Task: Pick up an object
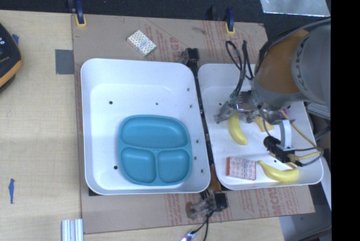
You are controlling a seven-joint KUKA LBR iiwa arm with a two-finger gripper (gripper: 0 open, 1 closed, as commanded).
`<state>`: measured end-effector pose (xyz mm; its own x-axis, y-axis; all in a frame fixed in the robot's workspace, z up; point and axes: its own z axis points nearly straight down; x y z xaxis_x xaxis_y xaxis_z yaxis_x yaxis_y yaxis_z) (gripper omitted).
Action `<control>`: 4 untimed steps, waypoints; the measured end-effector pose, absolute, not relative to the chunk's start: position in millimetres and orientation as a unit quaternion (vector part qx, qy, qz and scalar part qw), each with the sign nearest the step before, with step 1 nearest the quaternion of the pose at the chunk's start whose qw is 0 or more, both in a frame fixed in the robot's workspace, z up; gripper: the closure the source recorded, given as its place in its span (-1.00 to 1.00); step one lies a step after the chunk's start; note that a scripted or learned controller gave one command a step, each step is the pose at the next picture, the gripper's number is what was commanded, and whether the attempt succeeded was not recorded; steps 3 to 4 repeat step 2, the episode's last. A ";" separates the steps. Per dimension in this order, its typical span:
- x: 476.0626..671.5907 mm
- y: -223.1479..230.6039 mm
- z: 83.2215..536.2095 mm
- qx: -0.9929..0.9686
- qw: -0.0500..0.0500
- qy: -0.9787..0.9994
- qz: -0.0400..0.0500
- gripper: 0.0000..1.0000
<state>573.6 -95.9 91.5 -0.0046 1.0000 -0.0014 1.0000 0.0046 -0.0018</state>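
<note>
In the right bin [214,85] lie two yellow bananas and a flat packet. One banana [237,130] is near the bin's middle, and my gripper [241,111] hangs directly over its upper end, low in the bin. From above, the wrist hides how the gripper meets the banana. The second banana [279,172] lies by the bin's front right corner. The red and white packet [242,168] lies flat beside it on the left.
The left bin [95,82] holds a blue divided plate [154,150]. A small patterned packet [141,42] lies on the cardboard behind the bins. Black cables [284,151] trail from the wrist over the right bin. Clamps sit between the bins at front and back.
</note>
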 end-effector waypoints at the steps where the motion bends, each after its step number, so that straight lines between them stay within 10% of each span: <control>1: 573.9 -96.9 101.9 -0.704 -0.001 -0.710 0.002 1.00; 2: 504.8 -53.2 192.0 -0.705 0.001 -0.709 0.001 1.00; 4: 504.8 -53.2 192.0 -0.705 0.001 -0.709 0.001 1.00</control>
